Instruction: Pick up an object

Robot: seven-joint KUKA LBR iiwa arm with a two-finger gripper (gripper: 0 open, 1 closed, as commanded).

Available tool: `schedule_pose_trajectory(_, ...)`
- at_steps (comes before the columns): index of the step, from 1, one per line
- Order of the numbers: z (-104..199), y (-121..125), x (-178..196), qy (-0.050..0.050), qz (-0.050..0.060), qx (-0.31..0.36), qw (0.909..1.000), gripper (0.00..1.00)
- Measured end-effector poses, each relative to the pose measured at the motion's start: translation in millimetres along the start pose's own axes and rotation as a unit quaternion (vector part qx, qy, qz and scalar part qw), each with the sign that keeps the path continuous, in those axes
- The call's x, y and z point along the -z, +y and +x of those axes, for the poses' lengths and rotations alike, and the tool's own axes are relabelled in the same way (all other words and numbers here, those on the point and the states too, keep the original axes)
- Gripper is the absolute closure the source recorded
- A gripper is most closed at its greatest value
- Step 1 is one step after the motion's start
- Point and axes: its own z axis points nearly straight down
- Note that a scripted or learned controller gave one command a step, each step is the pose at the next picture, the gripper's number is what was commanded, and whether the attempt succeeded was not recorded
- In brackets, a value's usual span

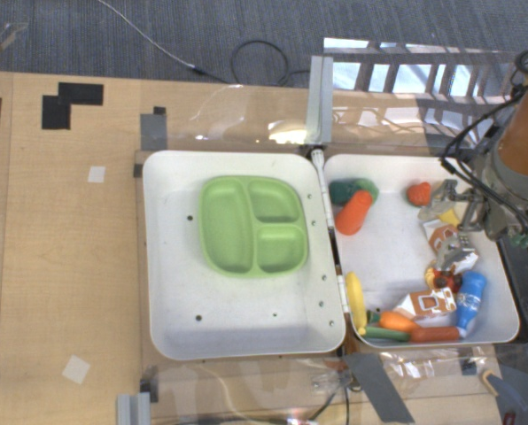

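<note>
— While the gripper (459, 212) is hung at three o'clock in the right bin (384, 264), can its opening be judged?
— It cannot be told. The small carton (441, 234) beneath could be nudged away, being crowded by the blue bottle (470, 296). No writing can be read.

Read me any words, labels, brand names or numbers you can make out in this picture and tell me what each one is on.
No text can be read.
Orange and white carton in the right bin: printed markings, too small and blurred to read.
Blue bottle: no legible label.
Green divided plate in the left bin: no markings visible.
</note>
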Motion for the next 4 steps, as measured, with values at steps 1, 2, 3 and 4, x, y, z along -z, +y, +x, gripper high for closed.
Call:
schedule_pose_trajectory(1, -31.1, -50.8, -122.5, -0.003, 0.001, 0.024, 0.9997, 0.00)
schedule_pose_trajectory(2, -29.0, -50.5, -132.3, -0.002, 0.000, -0.041, 0.9992, 0.00)
schedule_pose_trajectory(3, -29.4, -51.8, -132.4, -0.002, 0.001, -0.097, 0.9953, 0.00)
schedule_pose_trajectory(4, -35.8, -31.8, -132.3, -0.002, 0.000, -0.123, 0.9924, 0.00)
